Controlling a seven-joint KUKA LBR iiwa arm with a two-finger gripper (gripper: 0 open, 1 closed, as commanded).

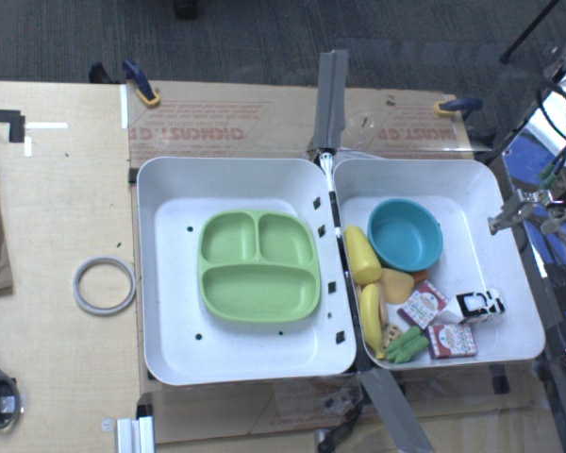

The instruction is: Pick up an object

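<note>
The blue bowl sits toward the far side of the right bin, and the loose things that could be picked up lie around its near side. Just left of the bowl, touching its rim, is a yellow banana-shaped piece. A second yellow piece lies nearer than the bowl, along the bin's left wall. A small orange-yellow lump rests just under the bowl's near edge, with a patterned packet beside it. A red-edged packet and a green toy lie nearer still. A black-and-white toy car stands near-right of the bowl, apart from the rest.

Well left of the bowl, a green divided plate lies flat in the left bin. Farther left, on the bench, lies a pale ring.

The claw's state — wide or narrow — cannot be told.
</note>
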